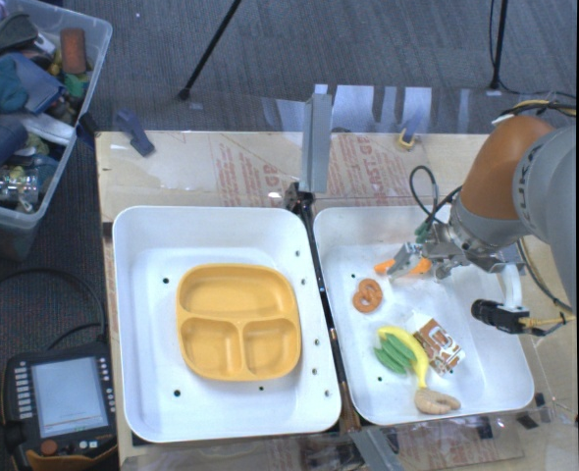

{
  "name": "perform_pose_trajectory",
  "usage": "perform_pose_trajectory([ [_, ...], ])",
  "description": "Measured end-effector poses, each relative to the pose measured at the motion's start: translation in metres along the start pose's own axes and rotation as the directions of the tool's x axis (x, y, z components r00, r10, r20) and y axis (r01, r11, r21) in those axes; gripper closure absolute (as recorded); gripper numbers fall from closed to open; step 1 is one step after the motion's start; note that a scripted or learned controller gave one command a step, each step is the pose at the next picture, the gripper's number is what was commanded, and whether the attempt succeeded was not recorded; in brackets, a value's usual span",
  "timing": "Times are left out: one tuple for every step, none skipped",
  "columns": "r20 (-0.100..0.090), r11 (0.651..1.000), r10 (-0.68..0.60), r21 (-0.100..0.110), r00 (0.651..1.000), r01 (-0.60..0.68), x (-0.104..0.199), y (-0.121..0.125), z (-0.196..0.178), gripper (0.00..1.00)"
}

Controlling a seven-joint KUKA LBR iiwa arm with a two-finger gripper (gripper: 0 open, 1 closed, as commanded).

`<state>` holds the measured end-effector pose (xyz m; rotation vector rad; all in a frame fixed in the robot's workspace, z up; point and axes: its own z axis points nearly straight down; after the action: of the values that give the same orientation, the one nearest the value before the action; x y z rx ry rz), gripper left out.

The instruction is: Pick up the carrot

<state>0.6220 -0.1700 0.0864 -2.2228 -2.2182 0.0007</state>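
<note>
As the arm reaches in from the right, the scene sorts like this:

Desk (172, 165): bare board top with red print, carrying two white bins side by side.
Arm (525, 189): grey with an orange band above the wrist, bent down over the right bin's upper right part.
Left bin (137, 263): holds one thing, a tray.
Right bin (510, 361): holds the food items and the tool.
Tray (238, 320): yellow, three compartments, flat near the middle of the left bin.
Tool (414, 262): low in the upper middle of the right bin, its tip at the carrot; whether the fingers are parted or clenched cannot be told.
Banana (414, 349): yellow, curved, lying against the green pods in the lower middle.
Pods (393, 355): green, just left of the banana.
Packet (440, 345): white with red-brown print, touching the banana's right side.
Pretzel (367, 295): brown, left of the tool, apart from it.
Peanut (437, 400): tan, near the front wall, below the banana.
Carrot (399, 264): small, orange, at the tool's tip, lying up and right of the pretzel; a grasp on it cannot be confirmed.
</note>
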Motion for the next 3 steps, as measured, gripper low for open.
perform_pose_trajectory([
  [0.000,0.920,-0.392,-0.001,0.920,0.392,-0.004,0.023,0.000,0.00],
  [0.000,0.920,-0.393,-0.002,0.920,0.393,-0.003,0.024,-0.009,1.00],
  [-0.001,1.000,0.009,0.004,1.000,-0.009,0.064,0.022,0.001,1.00],
])
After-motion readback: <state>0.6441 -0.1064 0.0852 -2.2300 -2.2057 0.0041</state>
